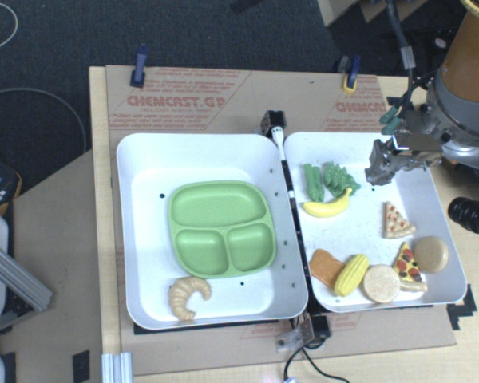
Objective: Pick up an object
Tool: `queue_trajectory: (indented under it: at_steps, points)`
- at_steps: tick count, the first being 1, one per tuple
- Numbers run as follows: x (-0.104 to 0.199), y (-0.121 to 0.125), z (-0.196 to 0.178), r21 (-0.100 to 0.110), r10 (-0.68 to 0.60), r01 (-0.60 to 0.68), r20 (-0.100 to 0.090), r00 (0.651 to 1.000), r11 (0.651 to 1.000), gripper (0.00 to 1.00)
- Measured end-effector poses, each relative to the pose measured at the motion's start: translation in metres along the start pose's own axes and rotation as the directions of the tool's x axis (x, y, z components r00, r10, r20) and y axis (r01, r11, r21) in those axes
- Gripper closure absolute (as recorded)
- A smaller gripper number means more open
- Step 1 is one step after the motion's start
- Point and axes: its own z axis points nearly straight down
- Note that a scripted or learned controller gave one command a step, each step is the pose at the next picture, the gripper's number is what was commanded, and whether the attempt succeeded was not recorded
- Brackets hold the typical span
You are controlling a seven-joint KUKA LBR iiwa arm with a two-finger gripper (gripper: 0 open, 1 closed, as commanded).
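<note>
The hand (381, 171) was seen hovering over the upper part of the right bin (439, 214), just right of the green vegetables (329, 179) and above the banana (329, 206); whether it was spread or pressed together could not be told from the slanted view, and nothing was seen pinched in it. No single target was named by the task, so any of the toy foods could be taken: a pizza slice (396, 221) lay below the hand, a second pizza slice (407, 264) was found near the brown bun (431, 254), and a corn cob (351, 274), a round cracker (381, 284) and a piece of toast (326, 266) were crowded along the lower edge. In the left bin (136, 214) a green divided tray (221, 227) and a croissant (188, 296) were left well apart from the arm. The step in hand was judged to be the approach, with the grasp not yet made. A descent onto one isolated item was judged to be called for next, the vegetables or the banana being nearest, with care taken that neighbouring pieces were not nudged
</note>
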Motion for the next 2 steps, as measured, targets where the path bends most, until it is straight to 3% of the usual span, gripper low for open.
queue_trajectory:
  at_steps: [1,2]
  points:
    - [-0.085,0.027,0.09,0.003,0.004,-0.004,0.001,1.0,1.0,1.0]
    - [0.031,-0.003,0.167,0.004,-0.016,0.016,-0.006,1.0,1.0,1.0]
